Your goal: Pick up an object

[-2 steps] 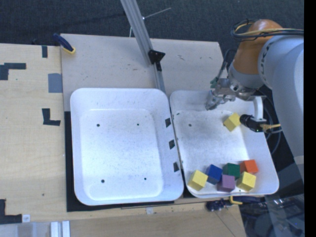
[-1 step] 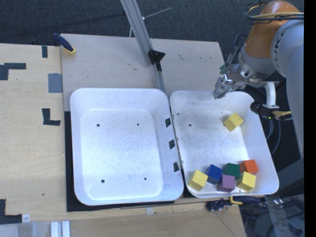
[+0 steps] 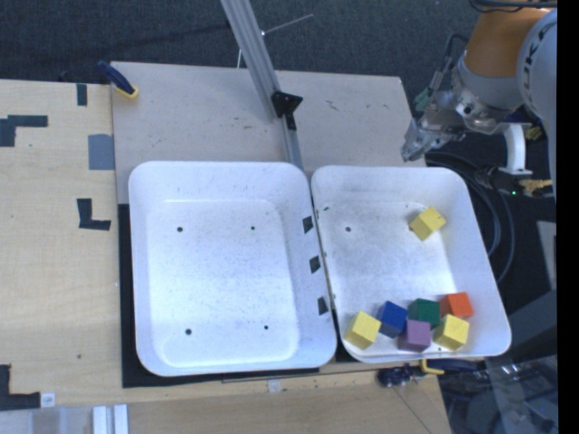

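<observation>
The right bin (image 3: 380, 197) holds several small blocks. A yellow block (image 3: 427, 222) lies alone near its far right side. Along the near edge sit a yellow block (image 3: 364, 329), a blue block (image 3: 393, 317), a green block (image 3: 423, 312), a purple block (image 3: 417, 334), an orange block (image 3: 458, 305) and another yellow block (image 3: 452, 332). My gripper (image 3: 418, 141) hangs above the far right corner of the right bin, just outside its rim, up and away from every block. Nothing shows between its fingertips.
The left bin (image 3: 217, 188) lies beside the right one. A slanted metal rail (image 3: 258, 52) runs from the top down to the gap between the bins. Black cables (image 3: 507, 206) lie right of the right bin. A blue and yellow tool (image 3: 118, 80) rests at the far left of the bench.
</observation>
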Controlling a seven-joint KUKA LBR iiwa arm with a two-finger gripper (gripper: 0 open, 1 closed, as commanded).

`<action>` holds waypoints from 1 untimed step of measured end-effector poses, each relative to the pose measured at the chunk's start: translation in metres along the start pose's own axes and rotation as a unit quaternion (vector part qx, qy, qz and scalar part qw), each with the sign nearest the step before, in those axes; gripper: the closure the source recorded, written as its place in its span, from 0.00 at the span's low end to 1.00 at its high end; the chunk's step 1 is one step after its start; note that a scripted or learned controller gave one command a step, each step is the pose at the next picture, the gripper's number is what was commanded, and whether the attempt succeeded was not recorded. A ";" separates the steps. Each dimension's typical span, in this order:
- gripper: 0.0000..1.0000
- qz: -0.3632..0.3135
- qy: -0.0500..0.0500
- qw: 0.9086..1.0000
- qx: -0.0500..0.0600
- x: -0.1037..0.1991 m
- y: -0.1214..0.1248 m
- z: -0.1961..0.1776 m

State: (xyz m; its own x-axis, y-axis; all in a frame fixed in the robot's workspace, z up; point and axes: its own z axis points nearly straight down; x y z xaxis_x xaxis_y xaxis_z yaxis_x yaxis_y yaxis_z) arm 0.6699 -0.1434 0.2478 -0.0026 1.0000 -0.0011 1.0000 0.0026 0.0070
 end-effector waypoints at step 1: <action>1.00 0.001 0.000 1.000 0.002 0.001 0.001 -0.023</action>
State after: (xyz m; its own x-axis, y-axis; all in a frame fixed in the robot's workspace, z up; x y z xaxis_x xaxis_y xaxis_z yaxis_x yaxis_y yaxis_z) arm 0.6707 -0.1428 0.2711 -0.0016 1.0000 -0.0002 1.0000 0.0016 0.0025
